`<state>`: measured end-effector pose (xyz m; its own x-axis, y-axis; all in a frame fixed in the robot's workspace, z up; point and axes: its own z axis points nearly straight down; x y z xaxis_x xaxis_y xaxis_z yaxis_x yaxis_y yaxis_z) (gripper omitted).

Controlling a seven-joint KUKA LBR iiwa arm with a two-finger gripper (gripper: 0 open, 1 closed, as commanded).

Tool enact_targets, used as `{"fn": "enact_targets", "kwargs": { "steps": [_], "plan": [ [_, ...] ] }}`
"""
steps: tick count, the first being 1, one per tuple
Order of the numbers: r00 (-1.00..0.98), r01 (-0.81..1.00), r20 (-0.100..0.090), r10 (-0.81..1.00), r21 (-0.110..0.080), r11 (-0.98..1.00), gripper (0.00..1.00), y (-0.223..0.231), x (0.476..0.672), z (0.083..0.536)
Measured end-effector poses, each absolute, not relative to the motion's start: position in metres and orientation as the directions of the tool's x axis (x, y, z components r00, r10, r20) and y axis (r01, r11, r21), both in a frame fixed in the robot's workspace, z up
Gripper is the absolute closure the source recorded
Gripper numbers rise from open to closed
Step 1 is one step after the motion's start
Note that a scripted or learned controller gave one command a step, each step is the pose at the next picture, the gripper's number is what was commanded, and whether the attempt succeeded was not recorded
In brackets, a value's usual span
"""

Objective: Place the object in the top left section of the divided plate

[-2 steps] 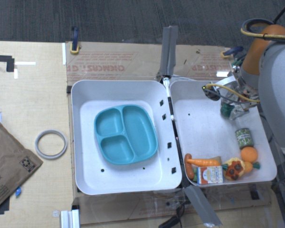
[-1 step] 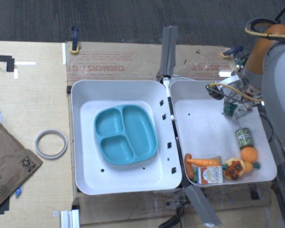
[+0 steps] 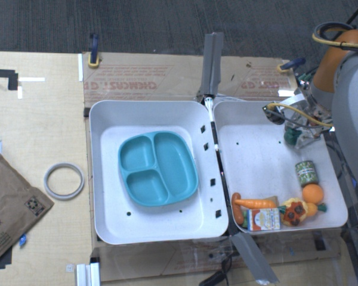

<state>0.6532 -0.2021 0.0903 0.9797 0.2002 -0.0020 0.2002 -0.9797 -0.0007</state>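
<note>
Fingers hang near right bin's back wall.

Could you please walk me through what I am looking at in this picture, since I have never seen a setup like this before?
This is one camera fixed above a workbench, looking down at a slant. Two shallow white bins sit side by side. The left bin holds a teal divided plate with three sections, all bare. The right bin holds toy groceries gathered at its near edge: a carrot, a small juice carton, an orange, a green can and a colourful toy I cannot identify. The grey and orange shape at the right is a robot arm; its gripper hangs over the far corner of the right bin, with something green at its tip that I cannot make out. On the bench to the left lie a roll of tape and a cardboard box.
</note>
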Motion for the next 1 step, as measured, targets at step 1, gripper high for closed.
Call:
{"fn": "enact_targets", "kwargs": {
  "steps": [1],
  "plan": [
    [0.979, 0.202, -0.005, 0.203, -0.003, -0.979, 1.0, -0.1622, 0.6528, 0.0893]
  ]
}}
